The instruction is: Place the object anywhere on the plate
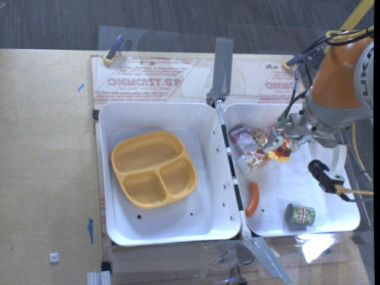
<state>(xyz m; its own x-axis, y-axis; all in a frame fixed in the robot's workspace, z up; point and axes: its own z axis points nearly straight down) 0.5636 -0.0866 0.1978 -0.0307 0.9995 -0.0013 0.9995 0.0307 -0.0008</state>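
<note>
Gripper low in right bin, right of yellow plate, over small orange-red object; finger state indiscernible.

The plate looks like smooth matt yellow plastic, the bins glossy white plastic, the bench pale wood.

Arm: wide orange band with a dark letter at its right edge, grey metal wrist housing below it. Black cables loop over the orange part, plus one yellow cable and a black plug-like piece lower down. Pincer small, silver-grey metal, with a green bit on its mount; details blurry.
</note>
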